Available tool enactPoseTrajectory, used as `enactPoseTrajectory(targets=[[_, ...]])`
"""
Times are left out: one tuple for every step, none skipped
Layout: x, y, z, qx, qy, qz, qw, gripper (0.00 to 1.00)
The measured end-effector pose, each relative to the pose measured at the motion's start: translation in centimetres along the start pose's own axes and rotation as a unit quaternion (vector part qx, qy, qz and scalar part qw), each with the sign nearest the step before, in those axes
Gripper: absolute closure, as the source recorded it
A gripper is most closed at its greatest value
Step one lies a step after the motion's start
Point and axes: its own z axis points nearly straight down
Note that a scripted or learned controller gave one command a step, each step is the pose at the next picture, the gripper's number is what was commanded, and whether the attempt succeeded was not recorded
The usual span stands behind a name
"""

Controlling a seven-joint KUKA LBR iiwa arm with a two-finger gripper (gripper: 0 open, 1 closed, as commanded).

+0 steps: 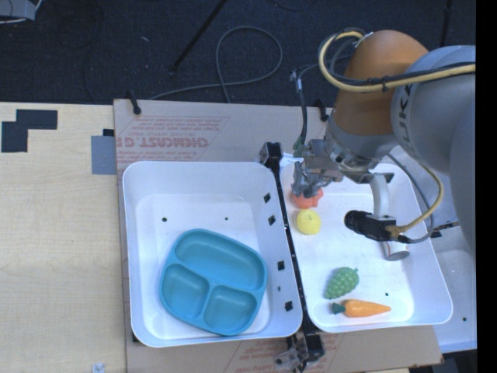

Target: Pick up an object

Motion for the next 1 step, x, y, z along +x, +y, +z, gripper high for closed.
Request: enactPoseTrajectory(targets=[[5.84, -0.13, -0.4, 0.0, 0.0, 0.0, 1.0, 1.0]])
